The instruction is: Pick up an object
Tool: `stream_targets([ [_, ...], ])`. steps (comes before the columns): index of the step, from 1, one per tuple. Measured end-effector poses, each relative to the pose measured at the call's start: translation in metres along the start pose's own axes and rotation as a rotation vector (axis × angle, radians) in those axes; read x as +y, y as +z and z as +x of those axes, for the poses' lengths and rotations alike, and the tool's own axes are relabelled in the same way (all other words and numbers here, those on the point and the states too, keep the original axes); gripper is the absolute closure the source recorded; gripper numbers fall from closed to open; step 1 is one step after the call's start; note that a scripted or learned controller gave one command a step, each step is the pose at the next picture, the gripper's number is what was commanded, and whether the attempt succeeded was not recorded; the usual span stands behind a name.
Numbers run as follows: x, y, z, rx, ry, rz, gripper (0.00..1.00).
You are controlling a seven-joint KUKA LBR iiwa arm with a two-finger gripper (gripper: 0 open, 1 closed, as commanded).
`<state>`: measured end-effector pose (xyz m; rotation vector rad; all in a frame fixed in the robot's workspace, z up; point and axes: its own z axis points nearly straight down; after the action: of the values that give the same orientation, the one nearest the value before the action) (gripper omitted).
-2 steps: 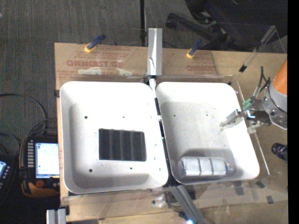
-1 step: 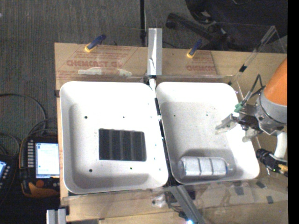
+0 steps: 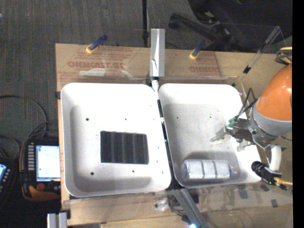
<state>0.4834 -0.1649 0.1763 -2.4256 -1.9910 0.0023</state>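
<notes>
Claw (image 3: 221, 136): sits over the right-hand part of the right bin, near that bin's right wall, with pale fingers pointing left.
Claw opening: cannot tell whether the fingers are spread or pressed together; they show only as a small pale blur.
Claw contents: nothing can be seen between the fingers.
Arm (image 3: 275, 103): grey body with an orange band, entering from the right edge above the bin's right rim.
Room around claw: bare white floor lies to its left and toward the far wall; the right wall is close behind it.
Right bin (image 3: 199, 91): shallow, white, with rounded corners and a few dark specks on its floor.
Bottle (image 3: 209, 169): clear plastic with a ribbed body, lying on its side along the near wall of the right bin, below and slightly left of the claw and apart from it.
Left bin (image 3: 109, 91): shallow and white, touching the right bin along the middle seam.
Dark tray (image 3: 124, 147): black ribbed rectangle, flat on the left bin's floor, near its centre, with open floor on all sides.
Bench (image 3: 107, 63): brown board with red lettering, with two clamps at its far edge.
Tablet (image 3: 47, 162): lit screen on the floor left of the bench.
</notes>
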Motion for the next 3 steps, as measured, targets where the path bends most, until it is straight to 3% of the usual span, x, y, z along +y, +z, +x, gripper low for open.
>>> stream_targets([
  [1,-0.003,-0.028,0.055,-0.001,0.024,-0.002,0.0],
  [2,0.052,-0.047,0.027,-0.003,0.083,-0.004,0.0],
  [3,0.009,-0.089,-0.047,-0.005,0.12,-0.003,0.0],
])
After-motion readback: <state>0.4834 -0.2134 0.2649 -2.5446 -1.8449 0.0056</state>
